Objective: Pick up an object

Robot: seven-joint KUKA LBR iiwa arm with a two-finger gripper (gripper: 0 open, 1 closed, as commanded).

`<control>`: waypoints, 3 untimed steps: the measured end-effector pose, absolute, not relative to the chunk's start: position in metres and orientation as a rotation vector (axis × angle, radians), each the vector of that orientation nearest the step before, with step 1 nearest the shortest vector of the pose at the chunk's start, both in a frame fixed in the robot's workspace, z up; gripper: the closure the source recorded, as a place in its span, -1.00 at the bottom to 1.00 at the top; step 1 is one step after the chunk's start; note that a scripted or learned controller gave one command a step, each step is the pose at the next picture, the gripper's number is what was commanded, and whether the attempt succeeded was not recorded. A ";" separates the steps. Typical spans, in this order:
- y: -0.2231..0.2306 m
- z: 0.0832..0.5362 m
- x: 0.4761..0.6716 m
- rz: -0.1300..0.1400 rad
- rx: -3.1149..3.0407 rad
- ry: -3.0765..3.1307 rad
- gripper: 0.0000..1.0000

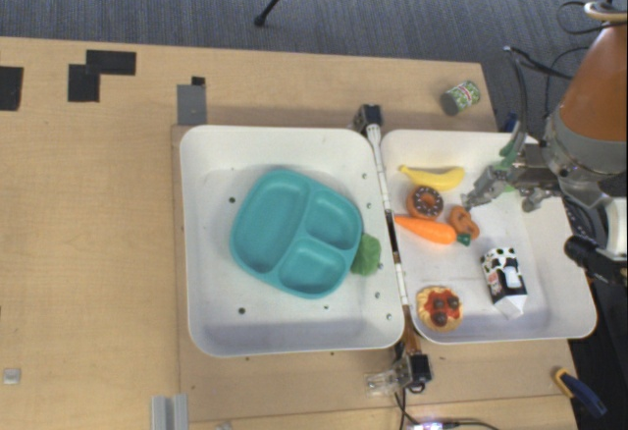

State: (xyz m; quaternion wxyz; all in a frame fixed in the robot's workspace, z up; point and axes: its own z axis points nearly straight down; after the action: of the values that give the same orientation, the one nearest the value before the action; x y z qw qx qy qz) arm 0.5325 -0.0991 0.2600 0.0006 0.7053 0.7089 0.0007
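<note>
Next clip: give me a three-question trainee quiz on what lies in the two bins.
1. True or false: the teal divided plastic plate lies in the left white bin.
2. Which touches that plate's right edge: A) yellow toy banana B) small green leafy toy C) orange toy carrot?
3. Fill in: the black-and-white milk carton lies in the ___ white bin.

Key: 1 true; 2 B; 3 right.

Even, bright overhead light washes the pale wooden table and two shallow white plastic bins, casting only soft shadows, with mild glare at the top edge and slight softness throughout the frame.
</note>
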 end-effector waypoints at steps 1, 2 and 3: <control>-0.179 0.204 0.513 -0.002 2.220 2.221 -1.00; -0.178 0.087 0.522 0.006 2.214 2.218 -1.00; -0.178 0.098 0.524 0.010 2.212 2.216 1.00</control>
State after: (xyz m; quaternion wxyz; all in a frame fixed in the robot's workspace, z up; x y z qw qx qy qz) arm 0.5240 -0.1775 0.0980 0.0053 0.7065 0.7077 0.0033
